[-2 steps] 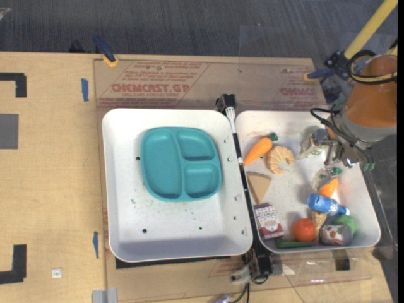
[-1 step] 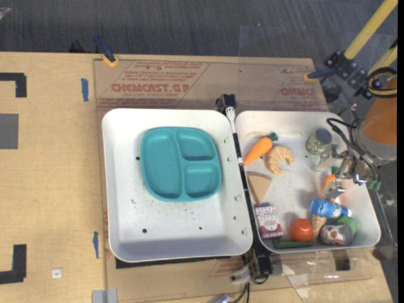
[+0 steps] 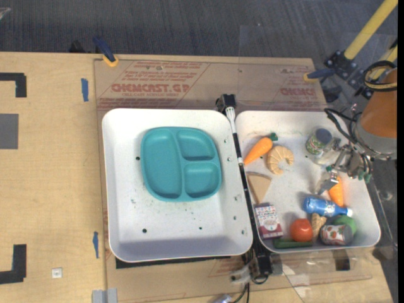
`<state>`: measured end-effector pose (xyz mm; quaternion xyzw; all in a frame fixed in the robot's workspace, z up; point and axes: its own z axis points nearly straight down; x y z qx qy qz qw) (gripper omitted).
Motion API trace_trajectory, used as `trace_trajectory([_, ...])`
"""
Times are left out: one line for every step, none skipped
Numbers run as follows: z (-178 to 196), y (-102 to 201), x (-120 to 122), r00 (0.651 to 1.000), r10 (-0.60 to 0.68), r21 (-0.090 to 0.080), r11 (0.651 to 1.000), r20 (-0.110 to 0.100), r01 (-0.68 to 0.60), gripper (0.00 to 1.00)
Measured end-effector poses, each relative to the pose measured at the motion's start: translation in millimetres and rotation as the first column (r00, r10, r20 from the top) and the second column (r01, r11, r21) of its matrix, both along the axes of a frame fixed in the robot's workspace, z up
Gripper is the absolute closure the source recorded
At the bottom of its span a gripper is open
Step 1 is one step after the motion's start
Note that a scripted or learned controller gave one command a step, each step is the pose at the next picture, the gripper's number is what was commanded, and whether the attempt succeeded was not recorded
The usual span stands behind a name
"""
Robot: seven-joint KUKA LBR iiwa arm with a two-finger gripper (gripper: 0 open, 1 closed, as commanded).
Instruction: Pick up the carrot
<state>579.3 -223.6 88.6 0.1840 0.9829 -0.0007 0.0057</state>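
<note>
Looking down at a slant, the camera view takes in a pale wooden desk [image 3: 50,169] with a sheet of printed cardboard [image 3: 189,81] laid under two shallow white bins; dark grey carpet [image 3: 189,11] runs beyond the desk's far edge. The gripper [image 3: 346,166] hangs over the right bin [image 3: 372,232], near that bin's right wall, and whether it is apart or together cannot be told among the cables and metal. Well to the gripper's left, close to the wall shared by the bins, lies the carrot [image 3: 259,148], green top pointing away and up, just beside a round bread roll [image 3: 279,159]. A small orange piece [image 3: 337,194] sits just below the gripper. Nearer the bin's front edge lie a blue bottle [image 3: 325,207], a tomato [image 3: 302,230] and a small red carton [image 3: 267,219]. Farther left, the left bin [image 3: 126,232] carries a teal divided plate [image 3: 181,163], with bare white floor around it.
</note>
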Motion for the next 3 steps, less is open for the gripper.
trace_trajectory([1,0,-36,0.996,0.093,0.0,0.996,0.002,-0.093,0.0])
trace_trajectory([1,11,-74,0.996,0.09,-0.001,0.996,0.003,-0.09,0.0])
trace_trajectory([14,11,-69,0.996,0.093,-0.007,0.996,0.017,-0.093,1.0])
